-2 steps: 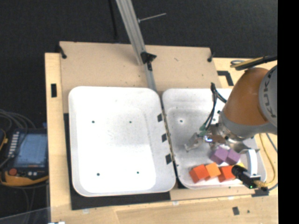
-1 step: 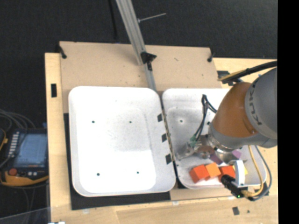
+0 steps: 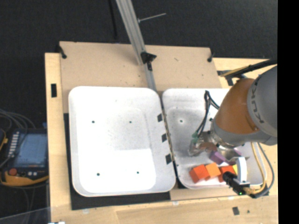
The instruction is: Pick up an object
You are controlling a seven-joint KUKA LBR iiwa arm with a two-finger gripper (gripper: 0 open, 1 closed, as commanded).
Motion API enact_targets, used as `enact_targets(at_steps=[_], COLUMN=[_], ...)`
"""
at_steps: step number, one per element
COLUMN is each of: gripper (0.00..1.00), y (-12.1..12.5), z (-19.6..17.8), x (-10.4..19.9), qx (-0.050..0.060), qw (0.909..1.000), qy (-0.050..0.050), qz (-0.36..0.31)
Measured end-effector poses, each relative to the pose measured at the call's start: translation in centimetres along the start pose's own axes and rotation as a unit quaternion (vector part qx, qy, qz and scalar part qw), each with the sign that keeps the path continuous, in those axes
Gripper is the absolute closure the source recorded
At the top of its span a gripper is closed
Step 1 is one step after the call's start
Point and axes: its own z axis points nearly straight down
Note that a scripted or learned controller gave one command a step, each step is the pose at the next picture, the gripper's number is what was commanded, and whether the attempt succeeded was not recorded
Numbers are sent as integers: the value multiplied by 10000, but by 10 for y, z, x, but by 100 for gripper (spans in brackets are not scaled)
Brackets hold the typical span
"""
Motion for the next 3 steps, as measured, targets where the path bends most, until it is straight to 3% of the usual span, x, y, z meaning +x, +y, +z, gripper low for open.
enact_targets(at_steps=[2, 3], gripper=[100, 100], y=[1, 3], z=[-126, -150], x=[-9, -9], qx=[-20, 1], qw=[10000, 10000], qy=[-9, -4], qz=[-69, -76])
